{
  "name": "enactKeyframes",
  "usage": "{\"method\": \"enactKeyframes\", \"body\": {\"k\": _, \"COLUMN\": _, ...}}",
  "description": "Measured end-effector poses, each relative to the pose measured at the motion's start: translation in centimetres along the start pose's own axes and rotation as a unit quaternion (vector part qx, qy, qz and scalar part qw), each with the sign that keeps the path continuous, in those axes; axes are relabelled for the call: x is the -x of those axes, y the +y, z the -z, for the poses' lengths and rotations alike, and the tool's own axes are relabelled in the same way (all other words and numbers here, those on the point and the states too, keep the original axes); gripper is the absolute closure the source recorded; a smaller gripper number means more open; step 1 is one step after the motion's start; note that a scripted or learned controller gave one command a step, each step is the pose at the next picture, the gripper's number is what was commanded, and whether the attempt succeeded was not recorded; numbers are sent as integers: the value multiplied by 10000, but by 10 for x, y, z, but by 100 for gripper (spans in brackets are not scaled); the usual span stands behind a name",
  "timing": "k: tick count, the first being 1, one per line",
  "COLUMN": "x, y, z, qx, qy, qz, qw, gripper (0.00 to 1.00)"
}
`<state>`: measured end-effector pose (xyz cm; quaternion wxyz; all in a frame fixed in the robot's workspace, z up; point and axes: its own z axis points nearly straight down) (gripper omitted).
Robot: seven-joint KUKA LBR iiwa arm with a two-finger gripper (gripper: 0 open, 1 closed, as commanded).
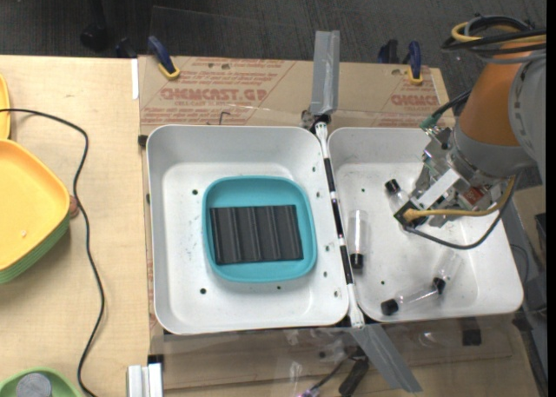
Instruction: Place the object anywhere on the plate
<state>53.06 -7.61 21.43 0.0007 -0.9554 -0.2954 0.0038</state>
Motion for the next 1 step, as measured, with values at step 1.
{"method": "enactKeyframes", "body": {"k": 1, "x": 0, "y": 0, "z": 0, "qx": 1, "qy": 2, "qz": -1, "qw": 10000, "gripper": 0}}
